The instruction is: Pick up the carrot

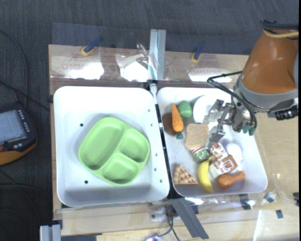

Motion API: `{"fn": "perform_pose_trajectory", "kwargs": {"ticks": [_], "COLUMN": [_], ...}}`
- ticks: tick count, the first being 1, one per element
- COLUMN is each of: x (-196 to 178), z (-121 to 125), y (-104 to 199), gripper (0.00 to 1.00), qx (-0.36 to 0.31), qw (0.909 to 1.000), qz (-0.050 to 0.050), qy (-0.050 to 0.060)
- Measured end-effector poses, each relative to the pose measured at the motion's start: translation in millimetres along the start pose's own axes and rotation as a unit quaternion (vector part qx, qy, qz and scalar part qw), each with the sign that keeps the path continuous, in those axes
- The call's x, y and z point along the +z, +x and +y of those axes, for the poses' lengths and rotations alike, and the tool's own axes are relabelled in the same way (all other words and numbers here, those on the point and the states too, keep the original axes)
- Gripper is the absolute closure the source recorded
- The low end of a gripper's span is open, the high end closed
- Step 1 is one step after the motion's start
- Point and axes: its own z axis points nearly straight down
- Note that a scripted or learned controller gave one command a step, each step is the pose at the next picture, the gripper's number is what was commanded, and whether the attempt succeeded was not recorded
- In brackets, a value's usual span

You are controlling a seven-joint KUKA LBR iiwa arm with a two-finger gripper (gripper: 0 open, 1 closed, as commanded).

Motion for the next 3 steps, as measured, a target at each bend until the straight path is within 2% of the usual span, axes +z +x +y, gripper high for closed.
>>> {"fn": "perform_pose_trajectory", "kwargs": {"ticks": [1, 2, 3], "x": [-34.2, -115.3, -73.5], "z": [-63.9, -135.3, -134.5], "y": [-25.1, -0.7, 5.7], "gripper": [1.00, 1.00, 1.00], "qx": [-0.028, -0.156, -0.293], "qw": [0.9996, 0.9877, 0.9561], "qz": [-0.003, -0.004, -0.001], "qy": [0.000, 0.001, -0.001]}}
